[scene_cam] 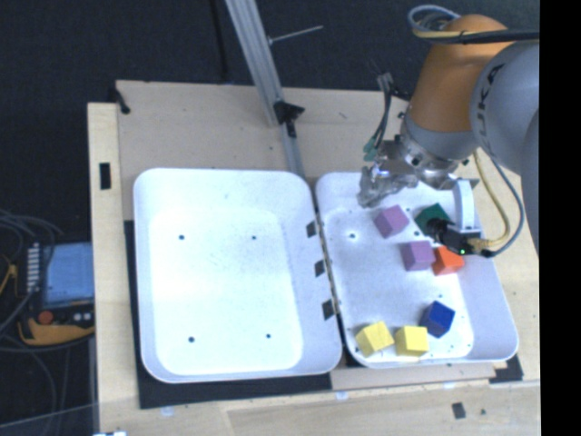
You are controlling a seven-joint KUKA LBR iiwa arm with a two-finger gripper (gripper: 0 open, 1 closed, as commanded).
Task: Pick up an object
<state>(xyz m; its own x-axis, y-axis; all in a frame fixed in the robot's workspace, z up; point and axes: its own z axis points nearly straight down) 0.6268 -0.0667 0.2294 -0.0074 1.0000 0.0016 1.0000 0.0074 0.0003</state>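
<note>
Honestly, the gripper point(379, 187) hangs over the right bin's point(381, 284) far corner, just beside a purple block point(392, 220), and whether it's spread or closed can't be told. Risk: blocks sit crowded by the wall, so it may clip one or grab nothing. The surface is a pale wooden bench point(204, 130) on dark floor, with the left bin point(222, 271) alongside.

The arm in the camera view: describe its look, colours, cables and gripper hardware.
The arm is grey with a broad orange band above the wrist. Thin cables loop over it. The gripper is bare grey metal, compact and angular.
</note>
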